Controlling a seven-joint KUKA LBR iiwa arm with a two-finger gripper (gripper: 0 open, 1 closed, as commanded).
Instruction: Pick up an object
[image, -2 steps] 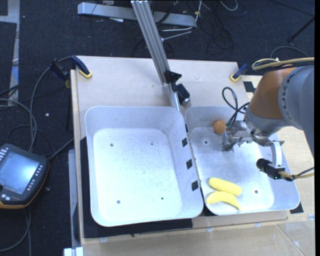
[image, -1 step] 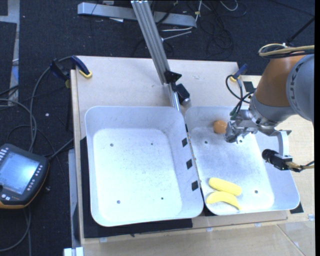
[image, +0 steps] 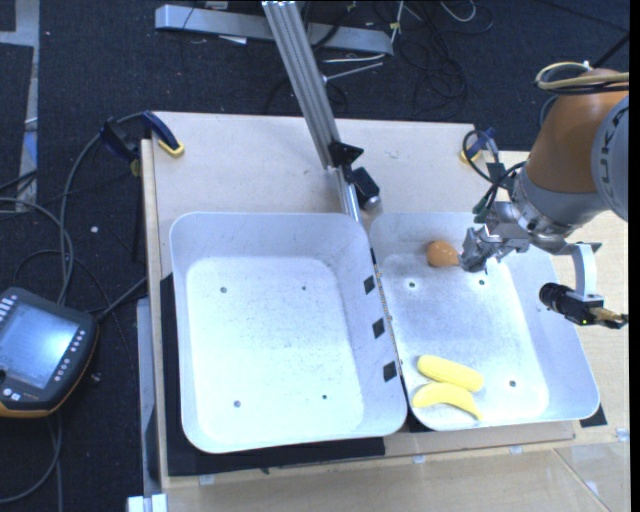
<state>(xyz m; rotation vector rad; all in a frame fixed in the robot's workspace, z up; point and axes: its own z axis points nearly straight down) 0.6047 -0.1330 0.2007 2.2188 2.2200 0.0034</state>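
A small orange-brown round object (image: 441, 253) lies near the back wall of the right bin (image: 560, 400). Two yellow bananas (image: 450, 385) lie side by side at that bin's front left. My gripper (image: 474, 261) hangs low at the back of the right bin, just right of the round object and close to touching it. Nothing shows between its tips. The arm's orange band (image: 580, 130) is above it at the right.
The left bin (image: 190, 240) sits beside the right one. A slanted metal post (image: 315, 100) rises from behind the bins' shared edge. A teach pendant (image: 35, 350) lies off the bench at the left. Clamps mark the bench's back corners.
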